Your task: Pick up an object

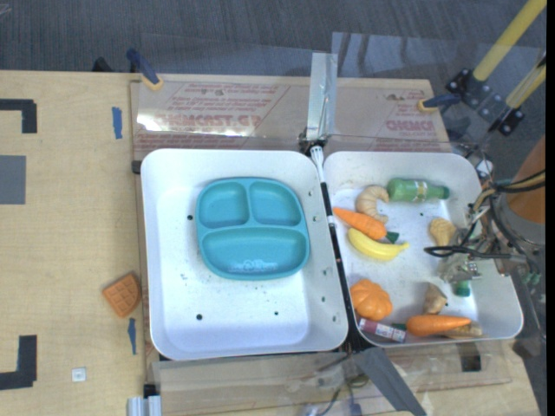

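Objects: the right bin (pixel 507 315) holds toy food — a green bottle (pixel 416 189) near its far edge, a croissant (pixel 371 198) beside it, a carrot (pixel 360 223) and a banana (pixel 375 246) toward the left wall.
More objects: an orange pumpkin (pixel 371 299) near the front-left corner; a second carrot (pixel 438 325) and a red marker (pixel 381 329) along the front edge; two beige pieces (pixel 442 230) (pixel 434 298) further right.
Gripper: the gripper (pixel 460 277) hangs low over the right side of this bin, amid cables; nothing is seen between its parts, and whether they are spread or closed cannot be told.
Left bin: the left bin (pixel 173 319) holds a blue divided plate (pixel 251 228).
Bench: an orange waffle-like piece (pixel 122 294) lies on the bench (pixel 61 232), left of the bins.
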Tool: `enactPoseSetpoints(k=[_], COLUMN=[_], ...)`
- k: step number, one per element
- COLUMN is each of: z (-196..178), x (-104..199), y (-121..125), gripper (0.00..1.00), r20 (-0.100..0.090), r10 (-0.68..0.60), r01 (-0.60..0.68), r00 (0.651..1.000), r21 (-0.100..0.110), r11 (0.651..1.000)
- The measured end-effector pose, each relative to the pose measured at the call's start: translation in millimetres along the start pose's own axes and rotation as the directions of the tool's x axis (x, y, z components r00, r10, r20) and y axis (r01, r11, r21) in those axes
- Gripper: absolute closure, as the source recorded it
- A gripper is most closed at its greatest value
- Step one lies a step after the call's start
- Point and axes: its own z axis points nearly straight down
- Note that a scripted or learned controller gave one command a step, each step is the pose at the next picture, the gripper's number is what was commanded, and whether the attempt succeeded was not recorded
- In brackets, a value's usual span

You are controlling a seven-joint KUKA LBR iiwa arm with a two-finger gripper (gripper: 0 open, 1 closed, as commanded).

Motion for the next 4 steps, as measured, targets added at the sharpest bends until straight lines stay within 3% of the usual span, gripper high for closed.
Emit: enactPoseSetpoints(k=[1,2,3,4], z=[11.7,12.3,14.7,13.3], x=[-6.9,-6.0,-76.8,-54.3], y=[88.8,87.4,86.7,122.5], gripper=[1.0,0.0,0.0,0.0], r20=[-0.016,-0.017,-0.013,-0.016], r10=[0.455,0.457,0.115,0.219], r01=[-0.455,-0.457,-0.115,-0.219], r00=[0.89,0.889,0.993,0.976], r21=[-0.003,0.0,-0.005,-0.004], r11=[0.89,0.89,0.993,0.976])
